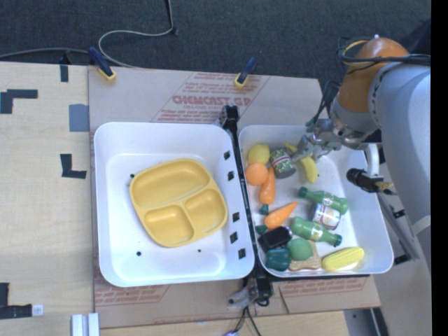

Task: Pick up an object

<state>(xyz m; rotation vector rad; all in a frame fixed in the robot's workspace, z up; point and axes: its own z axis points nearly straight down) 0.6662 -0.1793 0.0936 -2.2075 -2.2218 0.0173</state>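
Gripper (313,148): low in the right bin (371,219), beside a small banana (309,168); grasp state cannot be told. Left bin (112,201): one yellow divided tray (178,200).

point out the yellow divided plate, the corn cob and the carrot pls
yellow divided plate (179,200): camera view, on its central ridge, left bin.
corn cob (341,258): camera view, mid-cob, right bin's near corner.
carrot (281,214): camera view, middle of its orange body, right bin.
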